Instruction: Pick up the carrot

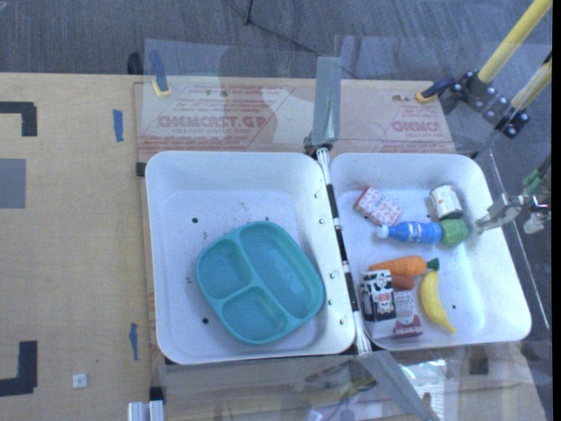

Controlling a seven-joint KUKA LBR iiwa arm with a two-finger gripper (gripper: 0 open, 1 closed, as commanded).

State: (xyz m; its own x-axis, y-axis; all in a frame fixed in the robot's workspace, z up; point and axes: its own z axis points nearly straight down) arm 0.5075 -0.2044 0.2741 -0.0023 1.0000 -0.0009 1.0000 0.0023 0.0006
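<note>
Well apart from the gripper [506, 210], off to its left in the view and nearer the bench's front edge, you find the carrot [401, 267] lying on its side on the floor of the right bin [491, 318], its green top pointing right. A yellow banana [436, 302] lies just beside it on the front side, and a black-and-white carton [378, 294] stands just beside its orange tip. Between the carrot and the gripper you see a blue bottle [411, 232] lying flat with a green object [454, 231] at its right end, the nearest thing to the gripper. A small can [445, 202] sits just left of the gripper, and a red-and-white packet [378, 206] lies further left.

You see the gripper as a thin metallic piece reaching in over the bin's right rim, slanting down to the left; nothing is in it, and you cannot tell whether it is apart or together.

Further left again, the left bin [175, 200] holds a teal divided plate [259, 281]. Both bins rest on a pale wooden bench [70, 235] marked with black and blue tape, with grey floor beyond.
</note>
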